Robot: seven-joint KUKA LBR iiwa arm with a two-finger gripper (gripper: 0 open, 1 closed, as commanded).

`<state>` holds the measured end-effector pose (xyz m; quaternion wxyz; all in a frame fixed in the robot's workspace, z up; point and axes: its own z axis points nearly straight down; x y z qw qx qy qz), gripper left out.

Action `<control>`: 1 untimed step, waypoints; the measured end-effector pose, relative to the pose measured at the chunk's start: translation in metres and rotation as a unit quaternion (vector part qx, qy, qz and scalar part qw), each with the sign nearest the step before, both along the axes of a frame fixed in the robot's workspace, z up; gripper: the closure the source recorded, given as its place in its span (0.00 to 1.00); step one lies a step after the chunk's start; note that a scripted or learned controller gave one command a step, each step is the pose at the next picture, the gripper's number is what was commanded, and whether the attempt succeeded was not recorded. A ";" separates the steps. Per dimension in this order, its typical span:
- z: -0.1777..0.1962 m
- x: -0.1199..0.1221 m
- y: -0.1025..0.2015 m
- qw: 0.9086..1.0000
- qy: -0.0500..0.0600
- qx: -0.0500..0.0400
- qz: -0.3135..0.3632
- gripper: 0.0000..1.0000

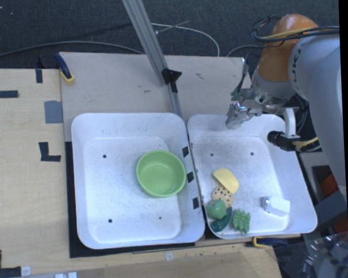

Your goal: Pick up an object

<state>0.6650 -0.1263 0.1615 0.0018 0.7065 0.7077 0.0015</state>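
The pincer [235, 119] is seen poised over the far edge of the right bin [291, 176], hung from the grey arm [309, 60] with its orange band [285, 44]. Whether it is spread or pressed together cannot be told from this slant; nothing is seen caught in it.

All the loose things in that bin are found nearer the camera than the pincer, well apart from it. A yellow piece [226, 180] is spotted below the pincer in the view, lying flat on the bin floor. Just beyond it, touching or nearly so, a tan perforated piece [221, 194] is seen, and pressed against that a dark green lump [218, 210]. Beside the lump, a spiky green toy [241, 220] is tucked close to the near rim. A small white block [275, 205] is noted off to the arm's side of that cluster, lying alone.

Across the divide, on the side away from the arm, the left bin [95, 185] is seen, and in it a light green bowl [160, 173] is set upright, well apart from the pincer.

A metal post [149, 38] is seen rising from the surface [114, 80] beyond the bins, with thin cables [204, 36] trailing behind it. A blue and yellow clamp [64, 69] is spotted at the far corner of the surface, farthest from the pincer.
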 end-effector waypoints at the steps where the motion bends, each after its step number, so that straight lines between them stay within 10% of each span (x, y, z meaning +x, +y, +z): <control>1: 0.063 -0.003 0.003 1.000 -0.001 0.000 0.000 1.00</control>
